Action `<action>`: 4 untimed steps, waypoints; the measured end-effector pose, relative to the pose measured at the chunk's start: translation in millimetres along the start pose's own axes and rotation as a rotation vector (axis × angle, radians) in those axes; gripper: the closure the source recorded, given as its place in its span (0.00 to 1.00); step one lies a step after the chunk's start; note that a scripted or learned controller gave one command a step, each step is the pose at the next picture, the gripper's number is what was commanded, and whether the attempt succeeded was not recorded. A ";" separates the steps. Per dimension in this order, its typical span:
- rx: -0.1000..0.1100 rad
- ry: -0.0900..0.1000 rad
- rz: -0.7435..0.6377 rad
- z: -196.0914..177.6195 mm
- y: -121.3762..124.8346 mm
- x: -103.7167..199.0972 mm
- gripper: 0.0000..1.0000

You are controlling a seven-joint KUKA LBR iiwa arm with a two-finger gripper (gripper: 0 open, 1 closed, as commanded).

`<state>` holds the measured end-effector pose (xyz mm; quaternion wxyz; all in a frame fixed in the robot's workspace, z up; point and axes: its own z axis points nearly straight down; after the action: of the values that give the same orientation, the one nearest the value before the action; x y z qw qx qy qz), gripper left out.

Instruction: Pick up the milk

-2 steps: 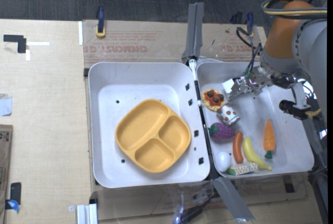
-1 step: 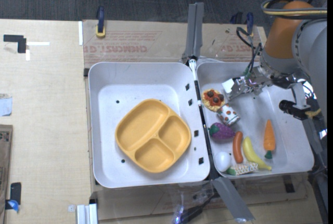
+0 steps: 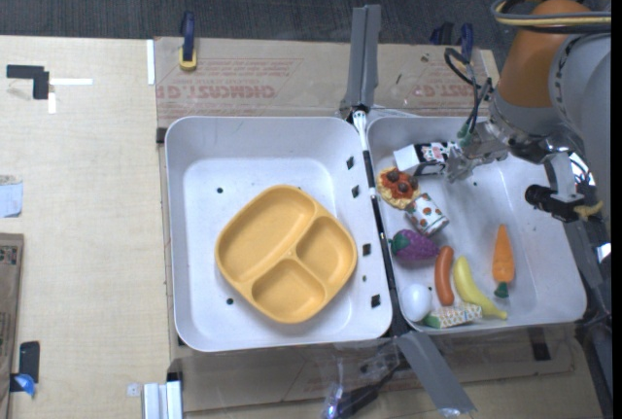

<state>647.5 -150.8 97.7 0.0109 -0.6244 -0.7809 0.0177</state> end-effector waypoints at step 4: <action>-0.043 -0.001 -0.190 -106.3 16.8 37.5 1.00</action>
<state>659.8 -109.0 203.1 -0.0012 -0.5475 -0.8368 0.0001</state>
